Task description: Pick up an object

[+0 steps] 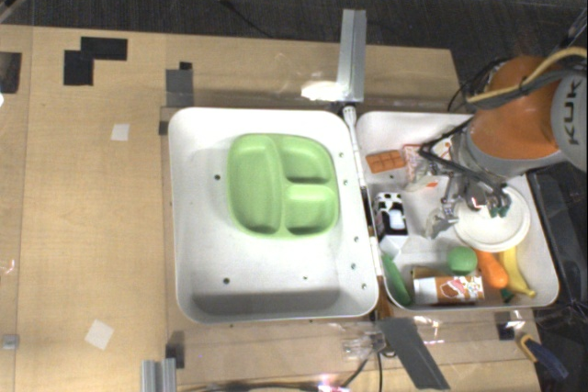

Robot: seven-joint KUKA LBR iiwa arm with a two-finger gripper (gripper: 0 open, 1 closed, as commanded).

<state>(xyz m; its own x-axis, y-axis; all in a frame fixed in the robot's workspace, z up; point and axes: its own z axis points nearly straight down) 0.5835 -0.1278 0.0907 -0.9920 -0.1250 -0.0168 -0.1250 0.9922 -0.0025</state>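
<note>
My gripper (447, 218) hangs low over the middle of the right bin (395, 126), its fingers pointing down beside a white round dish (496, 229). Nothing shows between the fingers. Around it lie a brown wafer-like piece (386, 162), a black-and-white box (392, 214), a green round piece (462, 260), a carrot (493, 272), a banana (514, 271), a brown-labelled bottle (448, 288) and a dark green piece (397, 278).
The left bin (197, 197) holds a light green divided plate (280, 184). A metal post (353, 55) stands at the back between the bins. The orange-banded arm (519, 119) covers the right bin's back right corner.
</note>
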